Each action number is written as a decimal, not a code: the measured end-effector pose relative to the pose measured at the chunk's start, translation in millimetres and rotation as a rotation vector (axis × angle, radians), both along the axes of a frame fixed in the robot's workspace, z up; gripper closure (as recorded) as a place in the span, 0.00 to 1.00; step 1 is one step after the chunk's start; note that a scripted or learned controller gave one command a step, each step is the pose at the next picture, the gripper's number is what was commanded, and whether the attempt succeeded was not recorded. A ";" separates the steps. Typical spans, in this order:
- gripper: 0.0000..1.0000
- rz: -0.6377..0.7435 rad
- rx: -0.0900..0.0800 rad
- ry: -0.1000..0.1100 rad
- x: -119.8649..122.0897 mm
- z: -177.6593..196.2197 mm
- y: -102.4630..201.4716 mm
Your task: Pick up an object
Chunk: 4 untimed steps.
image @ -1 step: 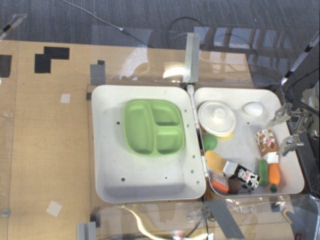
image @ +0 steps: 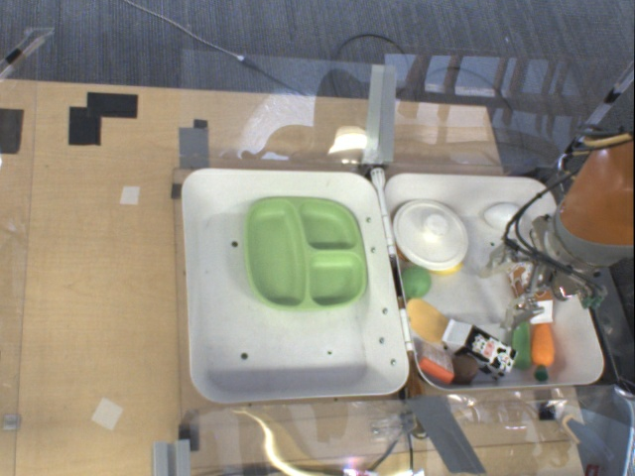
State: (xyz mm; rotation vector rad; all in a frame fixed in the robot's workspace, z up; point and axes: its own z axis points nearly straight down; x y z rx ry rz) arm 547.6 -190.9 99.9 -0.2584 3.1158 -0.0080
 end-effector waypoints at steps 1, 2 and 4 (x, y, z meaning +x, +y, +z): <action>0.00 -0.104 0.003 0.000 3.3 -9.1 -2.9; 0.00 -0.191 0.002 -0.002 10.9 -9.2 11.2; 0.00 -0.229 0.004 0.002 27.7 -10.0 -9.2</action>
